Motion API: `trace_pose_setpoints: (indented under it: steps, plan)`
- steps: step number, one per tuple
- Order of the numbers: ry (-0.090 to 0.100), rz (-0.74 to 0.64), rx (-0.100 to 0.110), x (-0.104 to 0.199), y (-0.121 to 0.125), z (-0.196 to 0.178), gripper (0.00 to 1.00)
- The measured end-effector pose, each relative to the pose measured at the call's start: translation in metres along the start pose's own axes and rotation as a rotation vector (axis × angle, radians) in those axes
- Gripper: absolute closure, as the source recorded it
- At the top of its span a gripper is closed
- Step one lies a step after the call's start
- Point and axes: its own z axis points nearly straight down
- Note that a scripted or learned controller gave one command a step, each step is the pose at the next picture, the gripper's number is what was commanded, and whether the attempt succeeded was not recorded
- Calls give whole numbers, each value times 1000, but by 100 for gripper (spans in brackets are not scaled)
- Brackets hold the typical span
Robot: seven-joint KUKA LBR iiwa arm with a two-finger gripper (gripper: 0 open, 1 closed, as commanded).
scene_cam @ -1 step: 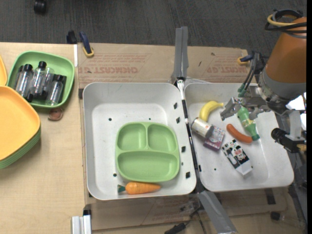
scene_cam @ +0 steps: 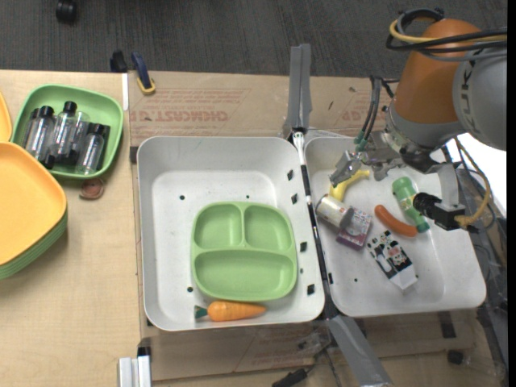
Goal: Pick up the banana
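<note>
One gripper [scene_cam: 352,170] is hanging in the right bin [scene_cam: 451,289], fingers clamping the yellow banana [scene_cam: 345,185] near the can [scene_cam: 330,209].

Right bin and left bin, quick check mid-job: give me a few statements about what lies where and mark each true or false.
1. The yellow banana lies in the right white bin. True.
2. The green three-compartment plastic plate sits in the right bin. False: it sits in the left white bin.
3. The orange plastic carrot lies inside a plate compartment. False: it lies on the left bin's floor, against the plate's near edge.
4. The claw is at the banana's upper end. True.
5. A small green bottle lies in the right bin. True.
6. The green tray of dark-capped bottles stands inside the left bin. False: it stands on the bench outside it.
</note>
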Motion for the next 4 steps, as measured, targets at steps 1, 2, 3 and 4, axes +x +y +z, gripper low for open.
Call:
trace_pose_setpoints:
  steps: [1,2,3,4]
  plan:
    - [-1,102,-1,-51,25,26,0]
    - [1,-99,0,-43,34,98,0]
    - [6,-93,16,-45,30,92,100]
    - [0,44,0,-41,-18,-8,100]
